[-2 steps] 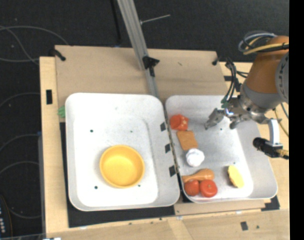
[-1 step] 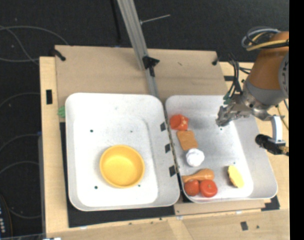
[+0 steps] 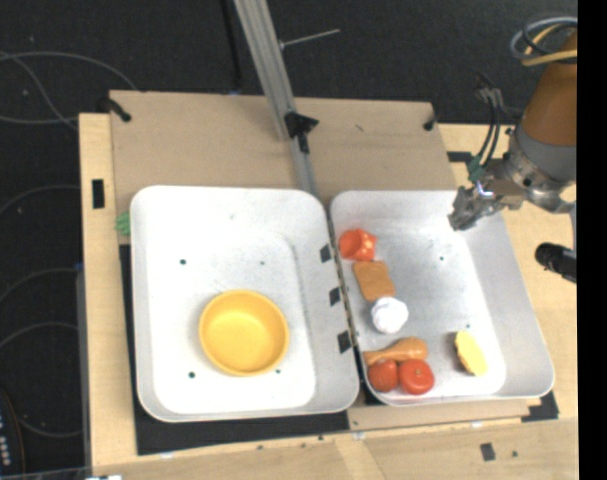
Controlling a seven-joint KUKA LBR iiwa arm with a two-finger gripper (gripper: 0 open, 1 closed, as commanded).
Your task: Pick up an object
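My gripper (image 3: 467,211) hangs over the far right corner of the right bin (image 3: 433,238), above bare bin floor and away from every object. Along the bin's left side lie a red-orange piece (image 3: 356,244), a tan block (image 3: 374,281) and a white ball (image 3: 389,315). Near the front edge rest an orange carrot-like piece (image 3: 397,350), two red round pieces (image 3: 403,375) and a yellow piece (image 3: 470,352). A yellow bowl (image 3: 243,331) sits in the left bin (image 3: 183,238).
A slanted metal pole (image 3: 273,68) rises behind the bins, ending near the gap between them. Brown board surrounds both bins. Cables lie on the dark floor at the left.
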